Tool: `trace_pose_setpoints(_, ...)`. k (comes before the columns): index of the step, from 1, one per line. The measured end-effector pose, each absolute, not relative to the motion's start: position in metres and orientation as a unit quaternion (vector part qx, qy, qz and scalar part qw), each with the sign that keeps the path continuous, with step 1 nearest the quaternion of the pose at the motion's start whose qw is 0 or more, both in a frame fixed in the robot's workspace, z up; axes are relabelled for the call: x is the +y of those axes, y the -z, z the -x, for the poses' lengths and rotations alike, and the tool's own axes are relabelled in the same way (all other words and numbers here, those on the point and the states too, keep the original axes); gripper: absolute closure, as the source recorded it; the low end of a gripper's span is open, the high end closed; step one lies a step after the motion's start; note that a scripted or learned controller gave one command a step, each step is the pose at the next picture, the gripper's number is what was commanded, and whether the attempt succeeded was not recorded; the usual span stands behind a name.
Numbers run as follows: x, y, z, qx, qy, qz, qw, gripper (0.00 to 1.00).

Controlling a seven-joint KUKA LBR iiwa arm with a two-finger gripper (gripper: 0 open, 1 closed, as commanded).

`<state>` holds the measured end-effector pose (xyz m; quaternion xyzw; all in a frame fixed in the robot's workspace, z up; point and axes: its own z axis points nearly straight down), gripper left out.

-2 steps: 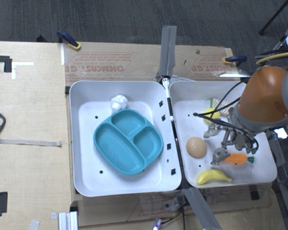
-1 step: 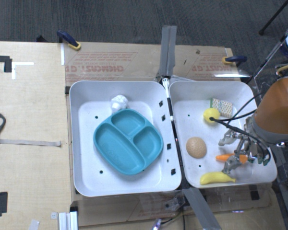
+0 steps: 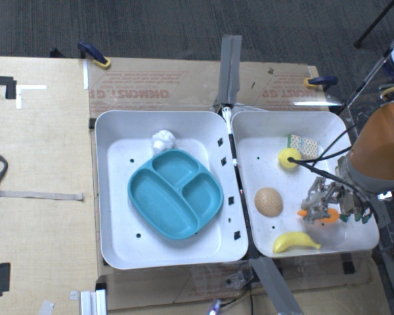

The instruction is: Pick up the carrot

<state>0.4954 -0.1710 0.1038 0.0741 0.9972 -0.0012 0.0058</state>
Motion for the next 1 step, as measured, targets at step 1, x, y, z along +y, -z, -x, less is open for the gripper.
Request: trace_pose_setpoints(1, -0.0948, -0.2047, -0.4798, 0.993, -0.0001, -0.118, 0.003, 1.0)
